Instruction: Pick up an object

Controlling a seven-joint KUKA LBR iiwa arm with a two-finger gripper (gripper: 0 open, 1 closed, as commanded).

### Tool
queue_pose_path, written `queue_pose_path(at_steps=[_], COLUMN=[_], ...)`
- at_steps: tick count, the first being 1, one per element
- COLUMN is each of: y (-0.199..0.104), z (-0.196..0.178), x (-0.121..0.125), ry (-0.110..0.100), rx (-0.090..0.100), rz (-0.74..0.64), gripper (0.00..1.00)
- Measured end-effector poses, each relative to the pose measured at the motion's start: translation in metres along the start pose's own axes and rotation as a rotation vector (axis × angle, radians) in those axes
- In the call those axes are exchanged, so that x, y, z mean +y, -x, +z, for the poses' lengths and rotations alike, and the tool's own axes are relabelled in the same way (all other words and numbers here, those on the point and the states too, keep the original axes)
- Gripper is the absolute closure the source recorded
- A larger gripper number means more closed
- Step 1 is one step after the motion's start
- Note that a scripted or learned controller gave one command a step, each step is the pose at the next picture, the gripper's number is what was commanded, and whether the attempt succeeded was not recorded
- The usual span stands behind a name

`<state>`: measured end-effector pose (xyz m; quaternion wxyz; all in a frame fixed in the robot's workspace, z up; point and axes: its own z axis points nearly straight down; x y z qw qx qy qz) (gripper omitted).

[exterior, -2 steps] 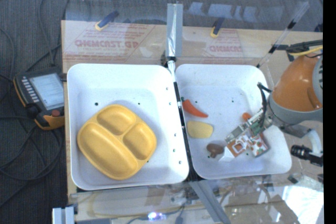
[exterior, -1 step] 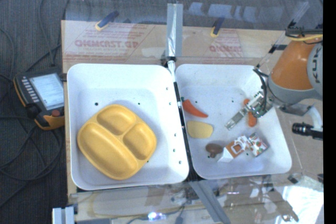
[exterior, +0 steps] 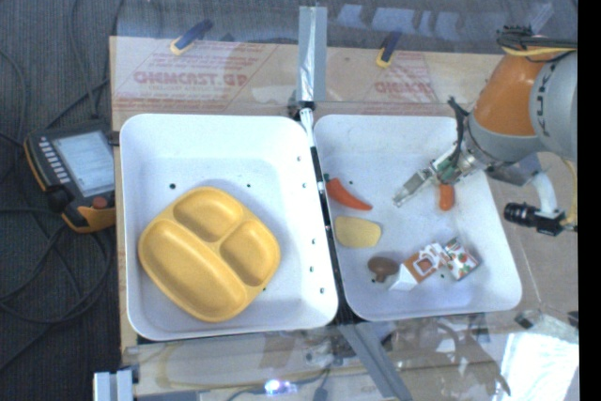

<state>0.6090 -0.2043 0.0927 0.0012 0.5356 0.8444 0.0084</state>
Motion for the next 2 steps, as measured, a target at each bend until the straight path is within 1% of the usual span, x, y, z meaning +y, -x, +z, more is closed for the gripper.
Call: queue_pose_path(at_steps=[1, 2], y=[-0.014, -0.022], z=[-0.002, -0.003], x=[-0.027, -0.038], ry=[0.016, 0.020], rx=[-0.001, 0.004], rz=[0.172, 0.356], gripper=[0.00, 0.00])
